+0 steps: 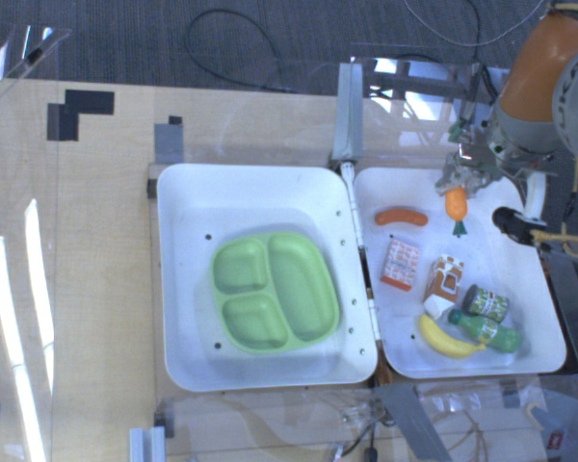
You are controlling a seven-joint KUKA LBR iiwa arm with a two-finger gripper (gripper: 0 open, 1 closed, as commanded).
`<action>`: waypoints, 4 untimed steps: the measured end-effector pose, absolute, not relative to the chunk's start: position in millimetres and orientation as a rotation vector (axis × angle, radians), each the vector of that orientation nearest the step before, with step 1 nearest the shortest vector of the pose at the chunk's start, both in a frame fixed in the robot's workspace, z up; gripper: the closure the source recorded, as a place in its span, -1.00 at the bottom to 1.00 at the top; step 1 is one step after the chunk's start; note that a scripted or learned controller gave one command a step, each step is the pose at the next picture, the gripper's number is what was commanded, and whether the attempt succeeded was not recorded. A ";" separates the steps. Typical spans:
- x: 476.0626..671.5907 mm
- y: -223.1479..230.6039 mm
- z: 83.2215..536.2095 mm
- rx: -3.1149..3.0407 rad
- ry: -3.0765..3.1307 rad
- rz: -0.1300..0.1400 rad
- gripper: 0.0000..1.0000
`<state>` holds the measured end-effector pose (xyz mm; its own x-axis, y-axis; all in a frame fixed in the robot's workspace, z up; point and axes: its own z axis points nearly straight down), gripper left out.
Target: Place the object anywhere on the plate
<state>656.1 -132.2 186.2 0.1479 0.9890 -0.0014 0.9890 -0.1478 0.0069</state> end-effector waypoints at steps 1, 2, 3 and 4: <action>612.4 -63.9 210.3 2.373 2.053 0.007 1.00; 552.5 38.4 184.4 2.182 2.258 0.003 1.00; 524.9 78.4 183.8 2.122 2.318 0.000 1.00; 525.0 77.9 184.0 2.123 2.316 0.000 -1.00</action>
